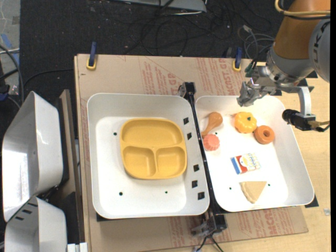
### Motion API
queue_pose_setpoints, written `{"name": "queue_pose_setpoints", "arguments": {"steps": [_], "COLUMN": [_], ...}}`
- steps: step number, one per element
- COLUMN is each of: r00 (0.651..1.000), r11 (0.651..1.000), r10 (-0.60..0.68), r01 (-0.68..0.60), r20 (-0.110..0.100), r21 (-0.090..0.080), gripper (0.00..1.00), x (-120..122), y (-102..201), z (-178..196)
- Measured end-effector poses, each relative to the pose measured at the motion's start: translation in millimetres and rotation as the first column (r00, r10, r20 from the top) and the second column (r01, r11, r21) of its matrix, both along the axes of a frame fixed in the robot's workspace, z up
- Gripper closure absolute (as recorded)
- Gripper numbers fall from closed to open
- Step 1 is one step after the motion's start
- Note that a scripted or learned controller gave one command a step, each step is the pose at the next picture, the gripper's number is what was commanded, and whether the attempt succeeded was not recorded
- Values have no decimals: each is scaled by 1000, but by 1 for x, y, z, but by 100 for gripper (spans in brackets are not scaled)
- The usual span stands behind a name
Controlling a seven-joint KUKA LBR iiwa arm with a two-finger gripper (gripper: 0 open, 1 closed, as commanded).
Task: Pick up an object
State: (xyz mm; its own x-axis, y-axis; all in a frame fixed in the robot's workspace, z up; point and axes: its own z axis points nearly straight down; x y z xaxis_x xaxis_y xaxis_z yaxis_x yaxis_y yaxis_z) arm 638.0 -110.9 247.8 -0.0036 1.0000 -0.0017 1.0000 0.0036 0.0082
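Above the right bin [294,156], the gripper [245,100] hangs near the yellow pepper [245,122]; whether it is open or closed, I cannot tell. The drumstick [212,123] lies slanted, its thick end toward the far right

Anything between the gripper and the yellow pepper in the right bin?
Nothing visible. The gripper hangs above the right bin's back edge, and the yellow pepper lies just in front of it, top uncovered; the donut sits beside it.

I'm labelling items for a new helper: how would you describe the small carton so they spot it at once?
Look in the right white bin, the one holding loose toy food. Near its middle, below the orange doughnut and above the tan wedge, lies the small carton. It is the only flat, boxy item, white with blue and red print.
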Motion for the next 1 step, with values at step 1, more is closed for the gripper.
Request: {"name": "queue_pose_setpoints", "arguments": {"steps": [1], "r00": [1000], "r11": [1000], "r10": [-1], "r01": [1], "r20": [-6], "r21": [1], "gripper": [100], "x": [1], "y": [0], "z": [-2]}}
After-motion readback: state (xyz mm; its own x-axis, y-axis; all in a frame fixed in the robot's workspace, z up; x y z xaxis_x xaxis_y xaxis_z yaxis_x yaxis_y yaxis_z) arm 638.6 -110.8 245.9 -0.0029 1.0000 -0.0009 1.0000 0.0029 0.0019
